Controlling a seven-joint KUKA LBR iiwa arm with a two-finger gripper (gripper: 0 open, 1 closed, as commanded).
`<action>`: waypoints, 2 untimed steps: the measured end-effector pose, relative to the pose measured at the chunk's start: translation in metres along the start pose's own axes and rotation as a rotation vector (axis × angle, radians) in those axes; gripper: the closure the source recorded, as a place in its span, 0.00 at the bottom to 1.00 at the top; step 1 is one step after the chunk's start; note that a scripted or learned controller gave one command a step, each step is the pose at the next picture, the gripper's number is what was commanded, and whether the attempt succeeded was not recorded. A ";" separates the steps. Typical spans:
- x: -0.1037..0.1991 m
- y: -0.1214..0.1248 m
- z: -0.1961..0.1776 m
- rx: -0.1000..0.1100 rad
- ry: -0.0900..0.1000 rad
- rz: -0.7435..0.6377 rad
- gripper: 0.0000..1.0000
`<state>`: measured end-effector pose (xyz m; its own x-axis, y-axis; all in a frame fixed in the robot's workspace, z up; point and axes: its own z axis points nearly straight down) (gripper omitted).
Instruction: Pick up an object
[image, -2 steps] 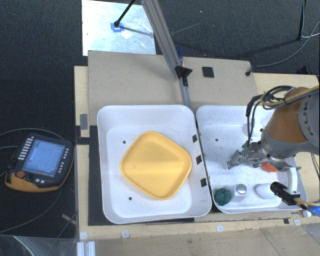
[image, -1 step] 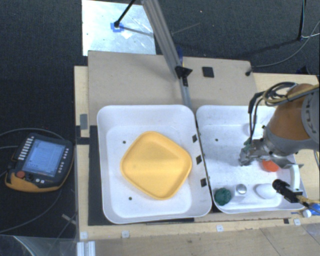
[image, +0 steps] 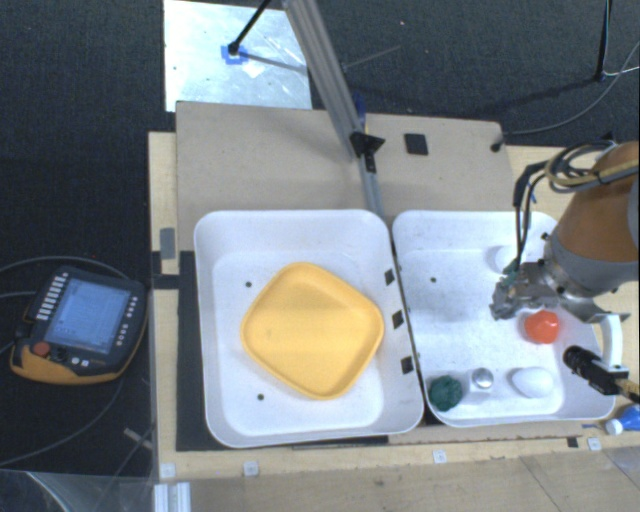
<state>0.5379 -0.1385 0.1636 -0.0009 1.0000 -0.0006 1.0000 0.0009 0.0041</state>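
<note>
My gripper (image: 508, 300) hangs low over the right bin (image: 440, 250), near its right side. A small red-orange ball (image: 541, 326) lies just right of and below it, touching or nearly touching the gripper's side. Along the bin's front edge lie a dark green round object (image: 445, 391), a small silver metal piece (image: 482, 378) and a white egg-shaped object (image: 531, 380). Another small white object (image: 498, 257) sits near the back right, partly behind the arm. Nothing shows between the fingers.
A large yellow square plate (image: 312, 328) lies in the left bin (image: 215, 300). A teach pendant (image: 78, 322) rests on the floor at left. A slanted metal pole (image: 335, 80) stands behind the bins. The grey and orange arm (image: 600, 220) covers the right bin's right edge.
</note>
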 end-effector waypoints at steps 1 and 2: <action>0.000 0.001 -0.053 -0.001 0.000 0.000 1.00; 0.049 0.028 -0.047 0.003 0.001 -0.003 1.00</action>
<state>0.5658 -0.0900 0.2107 -0.0044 1.0000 0.0007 1.0000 0.0044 0.0012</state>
